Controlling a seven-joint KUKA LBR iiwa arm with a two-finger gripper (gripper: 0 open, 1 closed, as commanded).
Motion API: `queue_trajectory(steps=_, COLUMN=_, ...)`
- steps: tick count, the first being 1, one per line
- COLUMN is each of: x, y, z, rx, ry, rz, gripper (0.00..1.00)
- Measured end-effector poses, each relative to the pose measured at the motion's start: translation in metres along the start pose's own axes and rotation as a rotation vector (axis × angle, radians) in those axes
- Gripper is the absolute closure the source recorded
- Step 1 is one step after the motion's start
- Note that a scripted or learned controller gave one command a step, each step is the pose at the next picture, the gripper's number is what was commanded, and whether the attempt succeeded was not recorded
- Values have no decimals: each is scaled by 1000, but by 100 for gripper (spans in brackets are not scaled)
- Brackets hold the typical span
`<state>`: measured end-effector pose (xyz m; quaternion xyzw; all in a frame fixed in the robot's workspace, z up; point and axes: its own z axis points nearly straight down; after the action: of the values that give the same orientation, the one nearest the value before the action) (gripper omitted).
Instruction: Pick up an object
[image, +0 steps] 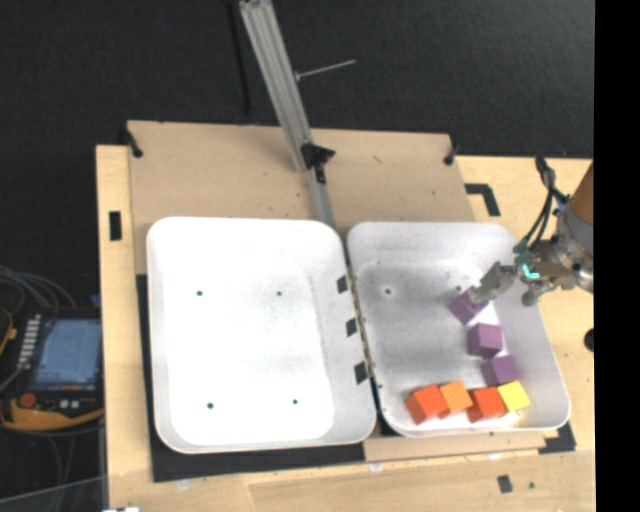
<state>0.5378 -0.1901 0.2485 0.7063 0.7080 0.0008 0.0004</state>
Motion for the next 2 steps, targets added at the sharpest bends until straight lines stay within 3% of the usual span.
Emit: queue_trajectory(steps=2, x=-7, y=-2, z=103, rx=7, ry=-2, rz=4, gripper=0)
